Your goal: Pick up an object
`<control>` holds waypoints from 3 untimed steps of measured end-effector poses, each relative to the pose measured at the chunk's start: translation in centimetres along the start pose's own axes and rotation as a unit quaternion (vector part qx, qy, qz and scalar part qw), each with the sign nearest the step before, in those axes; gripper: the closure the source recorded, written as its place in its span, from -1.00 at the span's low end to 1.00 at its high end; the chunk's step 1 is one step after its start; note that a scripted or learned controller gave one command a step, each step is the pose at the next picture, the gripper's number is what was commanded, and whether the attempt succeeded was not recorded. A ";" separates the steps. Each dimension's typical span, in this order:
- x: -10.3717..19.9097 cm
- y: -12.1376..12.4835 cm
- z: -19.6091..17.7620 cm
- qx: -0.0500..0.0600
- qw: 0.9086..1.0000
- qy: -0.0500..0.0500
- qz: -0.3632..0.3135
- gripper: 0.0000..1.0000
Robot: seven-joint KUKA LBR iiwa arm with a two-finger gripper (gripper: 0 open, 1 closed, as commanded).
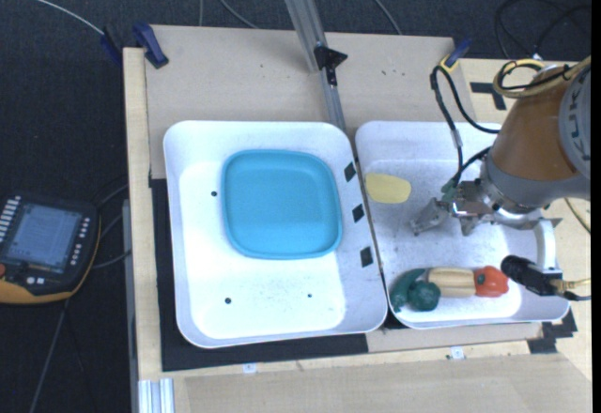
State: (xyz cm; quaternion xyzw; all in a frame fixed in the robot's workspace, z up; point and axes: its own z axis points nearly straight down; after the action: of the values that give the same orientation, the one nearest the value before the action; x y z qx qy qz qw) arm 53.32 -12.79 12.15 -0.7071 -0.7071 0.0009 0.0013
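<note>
In the camera view, the grey arm with the orange band [535, 134] was seen reaching in from the right over the right-hand shallow white bin [413, 144]. The tool [449, 219] was held low above the bin's floor, its two metal fingers [424, 221] spread apart, with nothing seen between them.

Three candidate things were seen lying in that bin: a flat pale yellow piece [387, 187] near the bin's left wall, up-left of the tool and apart from it; a dark green rounded lump [416, 293] at the front edge; and, touching it on the right, a tan wooden cylinder with a red-orange end [468, 282]. All three were resting on the bin floor.

The left-hand white bin [188, 242] was seen to carry a square light blue plastic plate [280, 203], well apart from the tool.

The task was judged to be barely begun: no object had been gripped or lifted, and the closing and raising were left to do.
</note>
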 end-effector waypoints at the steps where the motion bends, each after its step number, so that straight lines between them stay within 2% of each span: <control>1: 0.0 0.0 2.7 0.000 1.000 0.000 0.000 -1.00; 2: 0.0 0.0 1.5 -0.002 1.000 0.000 0.000 1.00; 3: 0.3 1.1 -3.8 -0.004 1.000 -0.001 0.000 1.00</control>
State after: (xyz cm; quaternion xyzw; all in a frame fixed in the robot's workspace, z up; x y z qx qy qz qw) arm 54.46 -12.51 15.95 -0.7068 -0.7074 -0.0016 -0.0020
